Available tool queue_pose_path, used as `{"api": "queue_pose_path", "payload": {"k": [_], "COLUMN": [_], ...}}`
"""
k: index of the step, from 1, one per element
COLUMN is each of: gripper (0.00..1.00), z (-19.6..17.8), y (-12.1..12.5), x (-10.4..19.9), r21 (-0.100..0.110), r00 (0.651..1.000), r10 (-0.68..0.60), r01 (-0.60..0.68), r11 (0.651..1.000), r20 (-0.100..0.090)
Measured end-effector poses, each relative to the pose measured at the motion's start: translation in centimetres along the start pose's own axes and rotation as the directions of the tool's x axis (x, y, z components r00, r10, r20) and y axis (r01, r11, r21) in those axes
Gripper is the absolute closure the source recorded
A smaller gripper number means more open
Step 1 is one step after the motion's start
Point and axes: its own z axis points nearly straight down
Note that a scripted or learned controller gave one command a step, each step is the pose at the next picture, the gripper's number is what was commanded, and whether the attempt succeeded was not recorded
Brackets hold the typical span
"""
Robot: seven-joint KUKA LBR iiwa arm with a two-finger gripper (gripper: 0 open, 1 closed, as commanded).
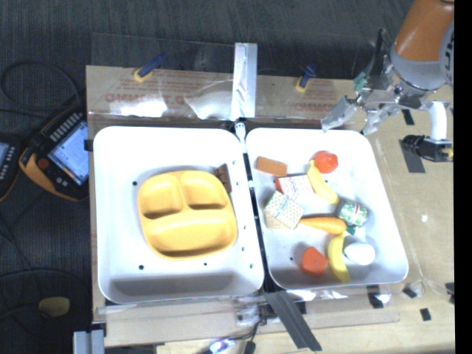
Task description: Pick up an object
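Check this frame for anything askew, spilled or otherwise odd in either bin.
Nothing looks spilled or damaged. The yellow tray lies slightly askew in the left bin, with a small brown item wedged at its upper right corner. The toy foods sit jumbled in the right bin. The gripper hovers above that bin's back rim.

Gripper is seen at the 1 o'clock corner, above the right bin rim, fingers spread, nothing between them. Toy food is clustered in that bin: tomato, banana, carrot, white egg. A yellow divided tray is seated in the left bin.
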Motion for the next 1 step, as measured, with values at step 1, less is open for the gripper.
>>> {"api": "queue_pose_path", "payload": {"k": [1], "gripper": [0.00], "z": [4.77], "y": [-1.63], "x": [3.92], "r21": [0.001], "r00": [0.996], "r10": [-0.085], "r01": [0.085], "r11": [0.996], "r20": [0.002]}}
